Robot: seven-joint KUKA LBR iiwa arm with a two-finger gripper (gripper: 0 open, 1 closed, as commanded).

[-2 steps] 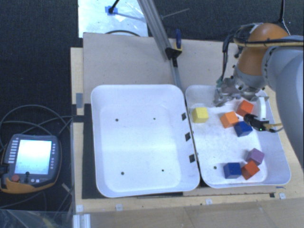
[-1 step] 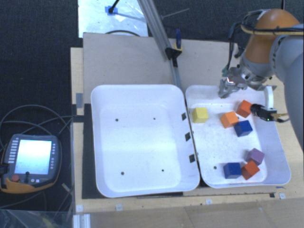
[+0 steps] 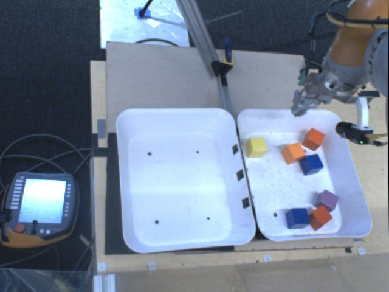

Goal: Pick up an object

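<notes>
Just below the gripper (image 3: 300, 109), whose finger state cannot be told, the red-orange cube (image 3: 313, 138) looks light, rigid and easiest pinched across 2 opposite flat faces.

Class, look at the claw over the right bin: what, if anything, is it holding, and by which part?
Nothing is seen in its hold. The claw hangs above the far rim of the right bin, apart from the blocks, the nearest being a red-orange block.

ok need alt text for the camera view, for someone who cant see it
A grey and orange robot arm holds its end effector over the far edge of the right bin, which holds seven small blocks: one yellow block, three orange, two blue and one purple. The left bin sits beside it on the bench.
</notes>
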